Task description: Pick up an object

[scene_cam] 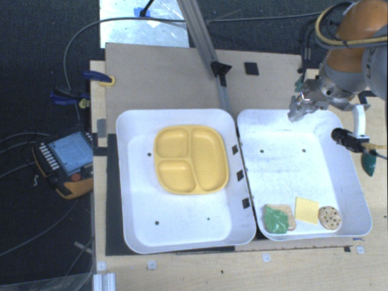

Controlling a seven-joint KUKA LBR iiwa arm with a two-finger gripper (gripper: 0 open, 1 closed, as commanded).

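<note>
Along the near edge of the right bin (303, 162) lie three small items in a row: a green-topped toast piece (277, 218), a yellow cheese slice (307, 210) and a round speckled cookie (330, 217). My gripper (298, 110) hangs over the far rim of that bin, well away from the three items, with nothing seen in it. Its fingertips are too small and dark to read.
The left bin (139, 223) holds a yellow three-compartment plate (190, 159). A metal pole (200, 29) slants across the back of the bench. Clamps and a handheld controller (66, 162) lie off the bench to the left.
</note>
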